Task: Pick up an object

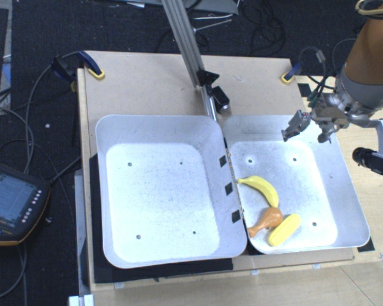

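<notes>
The arm [370, 56] reaches in over the table's right edge, and its end effector [309, 125] hangs above the far right corner of the right bin [335, 190]. Its two fingers are spread apart, with nothing between them.

Three things lie together in the right bin, toward its near left corner. A banana [262, 189] curves close to the bin's left wall. Just nearer than it sits an orange drumstick-shaped toy [267, 221], touching or almost touching the banana's lower end. A short yellow piece [284, 229] lies tilted against the toy's right side. All three are well apart from the end effector, and bare bin floor lies between.

The left bin [108, 190] overlaps the right one along the middle seam. A slanted metal pole [188, 43] comes down to the table's far edge just behind that seam. Off the table's left edge, a pendant [9, 203] with cables rests on the dark floor.
</notes>
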Controlling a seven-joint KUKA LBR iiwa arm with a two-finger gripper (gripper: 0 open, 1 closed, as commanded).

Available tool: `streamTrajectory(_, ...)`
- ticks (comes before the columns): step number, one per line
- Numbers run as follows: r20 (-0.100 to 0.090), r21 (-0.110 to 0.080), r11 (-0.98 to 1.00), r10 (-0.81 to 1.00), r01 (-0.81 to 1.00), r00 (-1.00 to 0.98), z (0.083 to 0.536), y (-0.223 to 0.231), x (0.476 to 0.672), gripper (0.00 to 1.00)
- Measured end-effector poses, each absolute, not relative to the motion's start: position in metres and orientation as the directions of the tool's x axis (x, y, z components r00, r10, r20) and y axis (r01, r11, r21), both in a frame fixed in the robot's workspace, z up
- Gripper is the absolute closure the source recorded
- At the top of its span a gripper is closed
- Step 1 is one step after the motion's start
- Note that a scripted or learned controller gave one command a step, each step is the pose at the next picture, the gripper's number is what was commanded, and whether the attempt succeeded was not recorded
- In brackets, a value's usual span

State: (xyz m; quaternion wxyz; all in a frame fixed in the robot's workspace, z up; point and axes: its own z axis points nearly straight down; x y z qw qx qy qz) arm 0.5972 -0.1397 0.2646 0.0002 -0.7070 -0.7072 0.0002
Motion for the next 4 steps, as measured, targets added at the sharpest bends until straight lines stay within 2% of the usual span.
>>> streamTrajectory(2,0.001,-0.006,0.000,1.000,1.000,0.000,0.139,-0.137,0.589,0.00)
streamTrajectory(3,0.001,-0.004,0.000,1.000,1.000,0.000,0.093,-0.137,0.588,0.00)
streamTrajectory(4,0.000,0.000,0.000,1.000,1.000,0.000,0.106,-0.137,0.589,1.00)
